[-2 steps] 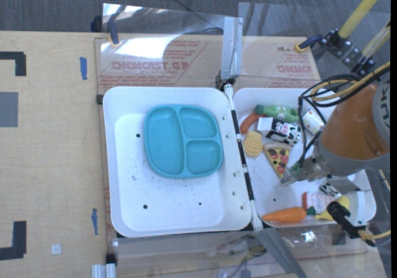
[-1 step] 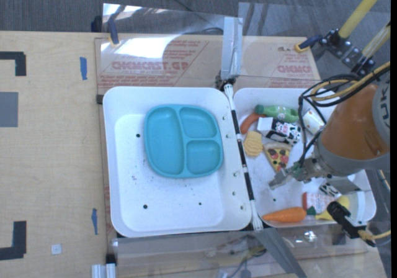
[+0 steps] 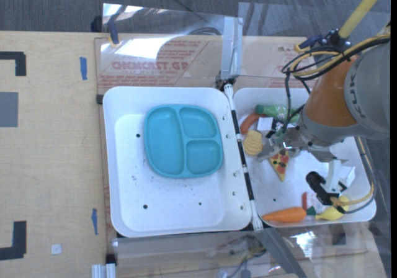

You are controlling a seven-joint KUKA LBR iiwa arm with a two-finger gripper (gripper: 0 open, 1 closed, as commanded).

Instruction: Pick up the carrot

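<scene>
The carrot (image 3: 284, 215), orange with a green top, lies on its side along the front edge of the right bin (image 3: 360, 146). My gripper (image 3: 276, 141) hangs over the bin's left-middle part, well behind the carrot. It is just above a pizza slice (image 3: 280, 165) and beside a round tan cookie (image 3: 252, 143). No object shows in its grasp. The grey arm with its orange band reaches in from the right and hides the middle of the bin.
A red sausage (image 3: 248, 123) and a green vegetable (image 3: 270, 110) lie at the right bin's back left. A yellow banana (image 3: 332, 213) sits right of the carrot. The left bin (image 3: 124, 196) holds a teal divided plate (image 3: 183, 140).
</scene>
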